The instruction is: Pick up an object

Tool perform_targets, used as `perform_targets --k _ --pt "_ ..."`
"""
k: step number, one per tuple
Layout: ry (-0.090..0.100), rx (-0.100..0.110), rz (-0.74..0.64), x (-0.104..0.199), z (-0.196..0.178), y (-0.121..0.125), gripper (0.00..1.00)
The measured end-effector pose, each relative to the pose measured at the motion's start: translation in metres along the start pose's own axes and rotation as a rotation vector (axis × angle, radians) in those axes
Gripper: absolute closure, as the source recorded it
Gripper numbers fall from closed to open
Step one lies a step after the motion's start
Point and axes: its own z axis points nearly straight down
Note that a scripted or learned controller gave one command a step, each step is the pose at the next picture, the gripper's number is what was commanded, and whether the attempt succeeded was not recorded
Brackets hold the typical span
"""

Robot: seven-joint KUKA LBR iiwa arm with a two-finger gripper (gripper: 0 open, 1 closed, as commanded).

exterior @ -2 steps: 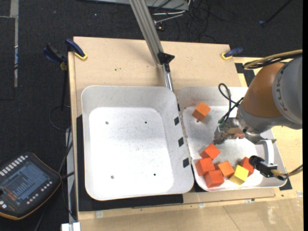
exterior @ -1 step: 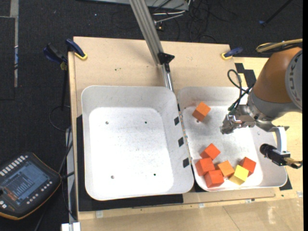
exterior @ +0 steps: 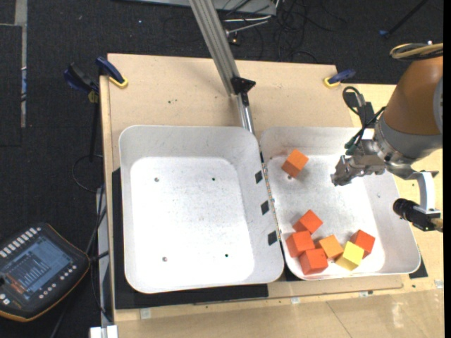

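Over the right bin [exterior: 394, 255], the grey arm with its orange band reaches in from the right, and its gripper [exterior: 341, 178] hangs above the bin's upper middle floor. From this slanted view I cannot tell whether the gripper is open or closed; no block shows in it.

Just to its left, near the bin's upper left corner, lies a single orange block [exterior: 295, 163], apart from the others. The rest of the blocks crowd the bin's near end. An orange block [exterior: 308, 222] sits at the top of that cluster, with another orange block [exterior: 299, 242] just below and left of it. A red-orange block [exterior: 313, 260] lies nearest the front wall. Beside it to the right is a yellow-orange block [exterior: 330, 246], then a yellow block [exterior: 351, 256] touching a red-orange block [exterior: 363, 241] at the cluster's right end.

The left bin [exterior: 187, 206] lies alongside the right one, the two meeting at the middle, where small black clips [exterior: 265, 206] sit along the seam. Both bins rest on a wooden bench [exterior: 176, 90]. A teach pendant [exterior: 35, 270] lies at the lower left, off the bench.
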Motion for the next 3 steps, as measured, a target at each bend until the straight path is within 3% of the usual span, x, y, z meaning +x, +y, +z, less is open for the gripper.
perform_targets --k 2,3 --pt "0.004 0.004 -0.006 0.105 -0.019 -0.010 1.00" --pt "0.004 0.006 -0.007 0.165 -0.014 -0.002 1.00"
